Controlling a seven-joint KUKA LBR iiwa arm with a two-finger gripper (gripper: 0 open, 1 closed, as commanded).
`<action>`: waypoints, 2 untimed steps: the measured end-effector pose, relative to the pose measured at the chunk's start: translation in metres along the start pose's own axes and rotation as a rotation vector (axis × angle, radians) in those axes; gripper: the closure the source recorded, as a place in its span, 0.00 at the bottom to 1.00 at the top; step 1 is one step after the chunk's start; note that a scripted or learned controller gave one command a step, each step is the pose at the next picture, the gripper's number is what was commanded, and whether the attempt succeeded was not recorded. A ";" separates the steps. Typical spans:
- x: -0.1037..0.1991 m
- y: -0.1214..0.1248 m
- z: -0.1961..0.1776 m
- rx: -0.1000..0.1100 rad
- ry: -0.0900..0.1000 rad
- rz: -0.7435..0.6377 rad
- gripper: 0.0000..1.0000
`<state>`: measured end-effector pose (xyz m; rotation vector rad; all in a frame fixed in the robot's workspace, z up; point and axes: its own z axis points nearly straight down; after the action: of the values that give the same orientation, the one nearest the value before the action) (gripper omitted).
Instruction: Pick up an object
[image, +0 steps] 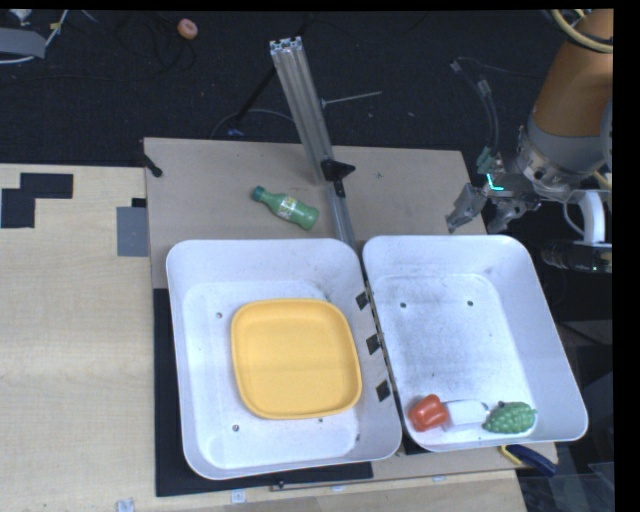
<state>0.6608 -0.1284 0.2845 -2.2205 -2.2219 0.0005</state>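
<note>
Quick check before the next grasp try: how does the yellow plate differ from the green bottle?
The yellow plate is broad, flat and squarish with rounded corners; the green bottle is small, slim and lies on its side. The plate rests in the left bin; the bottle lies outside both bins on the board behind them. The plate is plain yellow; the bottle is green with a pale band.

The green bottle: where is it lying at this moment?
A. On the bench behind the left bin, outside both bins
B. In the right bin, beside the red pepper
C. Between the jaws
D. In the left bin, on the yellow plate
A. The green bottle lies on its side on the bench, behind the far rim of the left bin and outside both bins.
</note>
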 end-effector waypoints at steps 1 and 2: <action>0.000 0.000 0.000 0.000 0.000 0.000 0.00; 0.001 -0.002 0.043 0.003 0.000 -0.001 0.00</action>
<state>0.6592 -0.1273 0.2419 -2.2180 -2.2209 0.0036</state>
